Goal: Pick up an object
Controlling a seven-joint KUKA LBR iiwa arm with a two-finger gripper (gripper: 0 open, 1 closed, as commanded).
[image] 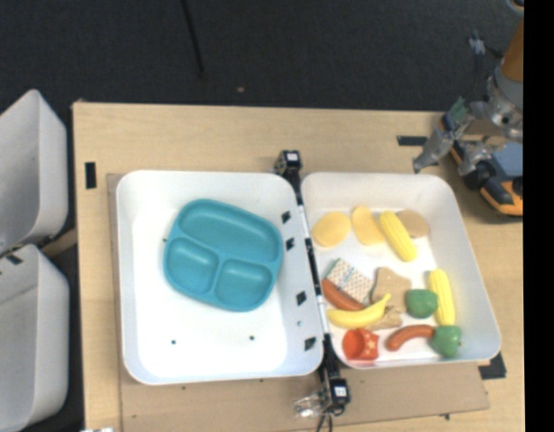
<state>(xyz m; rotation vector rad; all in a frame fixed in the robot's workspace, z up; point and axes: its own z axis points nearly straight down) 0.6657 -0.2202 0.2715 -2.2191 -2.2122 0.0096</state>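
Gripper (464, 138) parked at the far right, off past the right bin (467, 225), fingers spread wide with nothing between them. Toy food piled in that bin: banana (359, 314), corn cob (396, 235), tomato (360, 344). Blue divided plate (223, 254) alone in the left bin (141, 331).

Both bins (132, 241) were white, on a tan bench (213, 133) w/ black floor behind. Left bin: teal divided plate (224, 254). Right bin: two yellow corn cobs (395, 235), yellow banana (359, 313), red-brown sausage (409, 336), red tomato (359, 345), green pepper (421, 302), pale yellow rounds (331, 229), red/white checked packet (350, 280).
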